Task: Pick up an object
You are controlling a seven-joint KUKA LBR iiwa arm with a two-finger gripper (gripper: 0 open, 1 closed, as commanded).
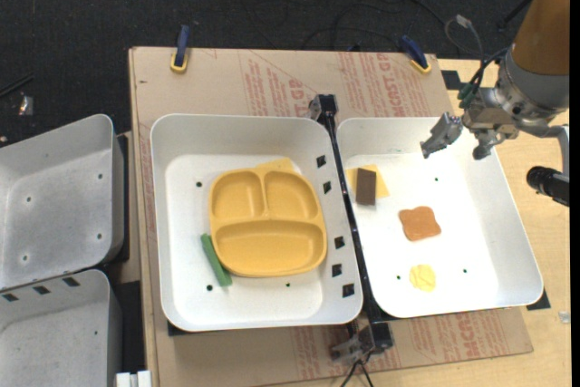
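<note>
My gripper (462, 140) hangs over the back right part of the right bin (507, 222), its two fingers spread apart and open with nothing between them. Below and to its left lie a brown block (365, 185) on a yellow wedge (380, 187), an orange-brown toast piece (420, 223) in the bin's middle, and a small yellow round item (422, 277) near the front. All of them lie apart from the gripper.
The left bin (181, 195) holds a yellow divided tray (268, 223) and a green stick (216, 260) beside it. A black divider (343, 204) runs between the bins. White bin lids (54, 195) lie at the far left.
</note>
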